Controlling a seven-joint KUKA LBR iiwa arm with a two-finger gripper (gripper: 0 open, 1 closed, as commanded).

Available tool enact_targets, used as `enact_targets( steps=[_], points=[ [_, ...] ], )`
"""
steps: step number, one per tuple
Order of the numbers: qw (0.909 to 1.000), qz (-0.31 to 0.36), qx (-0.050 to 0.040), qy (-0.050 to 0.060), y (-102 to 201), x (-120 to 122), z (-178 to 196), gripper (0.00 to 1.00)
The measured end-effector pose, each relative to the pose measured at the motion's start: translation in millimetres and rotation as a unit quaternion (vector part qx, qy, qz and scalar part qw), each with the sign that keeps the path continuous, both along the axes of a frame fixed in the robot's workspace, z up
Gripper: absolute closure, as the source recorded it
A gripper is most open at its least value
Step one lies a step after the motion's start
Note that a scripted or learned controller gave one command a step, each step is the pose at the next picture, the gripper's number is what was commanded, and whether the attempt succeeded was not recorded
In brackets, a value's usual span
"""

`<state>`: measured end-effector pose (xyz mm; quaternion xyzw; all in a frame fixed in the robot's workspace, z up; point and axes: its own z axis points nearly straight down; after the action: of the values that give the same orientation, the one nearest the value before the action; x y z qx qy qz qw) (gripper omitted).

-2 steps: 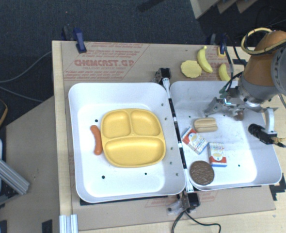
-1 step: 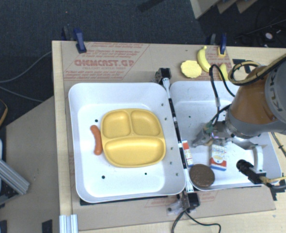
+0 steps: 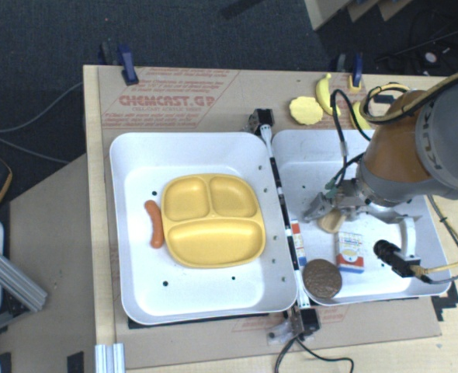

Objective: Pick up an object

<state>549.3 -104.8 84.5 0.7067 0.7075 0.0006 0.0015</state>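
My gripper (image 3: 327, 210) is low in the right bin (image 3: 307, 158), on the left side of its floor, over a small tan object (image 3: 331, 223) that pokes out below the fingers. Just to the right of it lies a small white carton with red and blue print (image 3: 350, 252). A round brown disc (image 3: 322, 278) rests at the right bin's front left corner. The arm's orange band (image 3: 392, 150) and grey body cover the bin's right half.
The left bin (image 3: 136, 162) holds a yellow divided plate (image 3: 212, 219) with an orange sausage-shaped toy (image 3: 155, 223) at its left. Behind the right bin, on the bench, lie a yellow lump (image 3: 306, 109) and a banana (image 3: 324, 92). Black cables loop over the arm.
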Motion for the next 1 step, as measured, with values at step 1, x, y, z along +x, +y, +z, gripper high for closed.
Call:
enact_targets(
  steps=[1],
  points=[
    [1.0, -0.001, 0.0002, 0.0, 0.3, -0.8, 9.9, 1.0]
  ],
)
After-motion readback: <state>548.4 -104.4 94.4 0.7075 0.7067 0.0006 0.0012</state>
